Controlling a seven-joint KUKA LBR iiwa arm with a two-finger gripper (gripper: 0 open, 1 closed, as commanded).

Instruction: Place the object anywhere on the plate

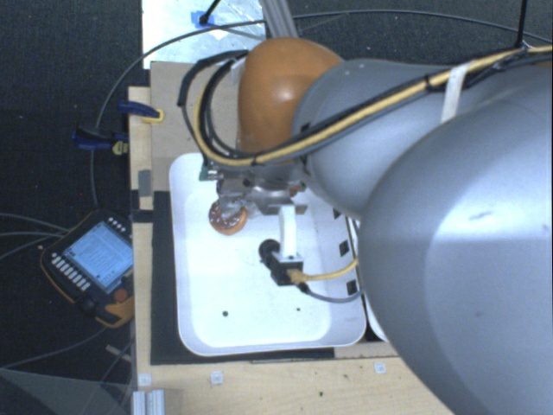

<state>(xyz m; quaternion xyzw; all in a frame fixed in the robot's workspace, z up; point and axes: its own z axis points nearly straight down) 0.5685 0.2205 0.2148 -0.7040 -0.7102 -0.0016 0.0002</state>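
Claw (246, 199) beside brown object (228, 218) — in white bin (259, 327).

the grey arm (432, 171) fills the right side and reaches over the left bin (194, 318), its orange band (276, 85) above the bin's far edge. yellow and black cables (212, 137) loop along the arm. the gripper (232, 207) hangs low over the bin's far left part, and a small round brownish object (228, 220) sits right at its tip; whether it is gripped cannot be made out. a black fitting (278, 264) with a yellow cable hangs below the wrist over the bin's middle. on the dark floor left of the bench lies a pendant (91, 262) with a lit blue screen. blue clamps (99, 137) grip the bench's left edge.
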